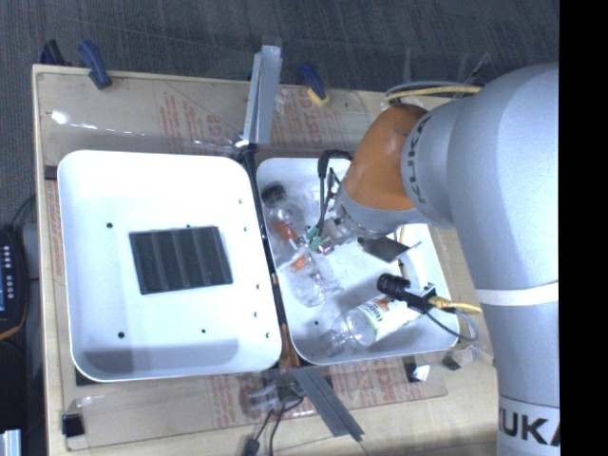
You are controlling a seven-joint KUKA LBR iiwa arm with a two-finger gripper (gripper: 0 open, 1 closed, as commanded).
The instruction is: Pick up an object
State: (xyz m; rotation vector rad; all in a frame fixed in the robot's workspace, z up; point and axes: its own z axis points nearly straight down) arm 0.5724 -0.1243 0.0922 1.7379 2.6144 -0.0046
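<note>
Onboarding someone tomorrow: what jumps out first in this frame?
The big grey arm with its orange band fills the right side, reaching down into the right bin. That bin holds a jumble of clear plastic items, including a bottle lying on its side. The left bin holds a dark ribbed panel near its middle.

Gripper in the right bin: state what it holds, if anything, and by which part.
It cannot be told. The gripper is down among clear plastic items in the right bin, but the arm and the clutter hide whether anything is between its tips.
</note>
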